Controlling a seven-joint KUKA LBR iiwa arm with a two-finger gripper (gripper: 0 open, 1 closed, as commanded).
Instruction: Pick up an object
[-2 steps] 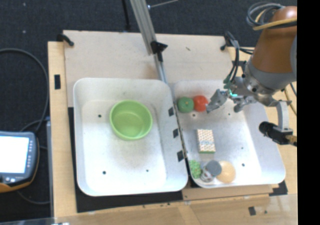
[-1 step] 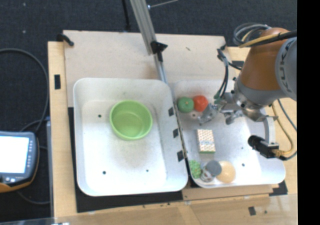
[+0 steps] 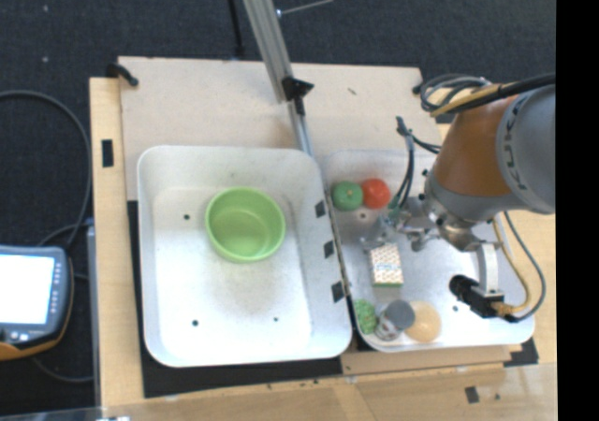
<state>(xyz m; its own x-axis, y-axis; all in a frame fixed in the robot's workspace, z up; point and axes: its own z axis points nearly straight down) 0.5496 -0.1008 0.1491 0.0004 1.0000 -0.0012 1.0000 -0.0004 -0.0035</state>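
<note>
Camera view looks down on the worktop (image 3: 206, 101) with two white bins. Left bin (image 3: 168, 316) holds a green bowl (image 3: 245, 223). Right bin (image 3: 440, 279) holds a green ball (image 3: 347, 195), a red ball (image 3: 376, 192), a small patterned box (image 3: 386, 265), a grey object (image 3: 398, 314) and a pale yellow one (image 3: 425, 323). Above the box hangs the claw (image 3: 404, 225); how far it is open, one cannot tell.
</note>
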